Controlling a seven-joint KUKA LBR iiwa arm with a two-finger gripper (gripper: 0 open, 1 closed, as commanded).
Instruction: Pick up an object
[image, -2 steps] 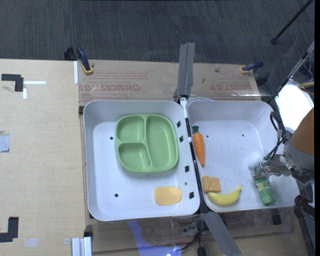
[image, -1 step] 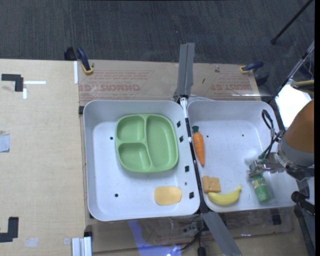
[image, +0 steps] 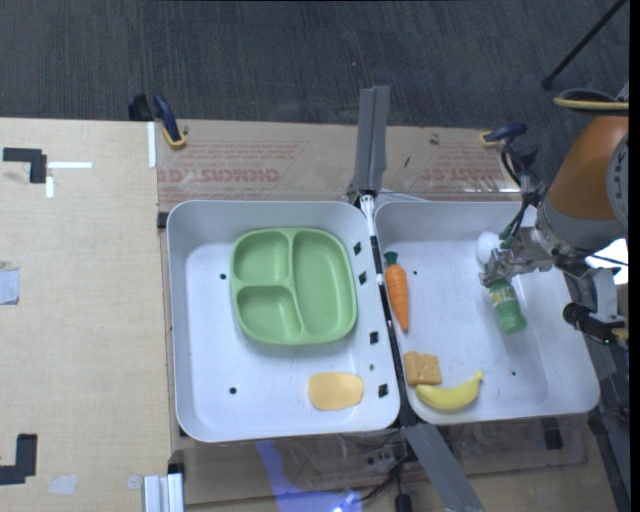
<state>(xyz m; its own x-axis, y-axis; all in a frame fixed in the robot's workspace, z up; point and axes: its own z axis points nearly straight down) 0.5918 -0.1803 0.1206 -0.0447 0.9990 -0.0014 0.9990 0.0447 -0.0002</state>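
- The gripper (image: 503, 268) stands over the right bin (image: 560, 395), right at the top of a green bottle (image: 508, 306); I cannot tell its state.
- The bottle label is too small to read.
- In this bin also lie a carrot (image: 397, 291), a cracker (image: 422, 368) and a banana (image: 449, 394).
- The left bin (image: 200, 400) contains a green divided plate (image: 294, 286) and a yellow piece (image: 335, 391).
- Red mirrored print on the cardboard (image: 250, 170) is unreadable.

Robotics laboratory — test bench. Two white bins (image: 190, 330) sit on a clamped board (image: 260, 160). A grey robot arm (image: 590, 180) reaches in.
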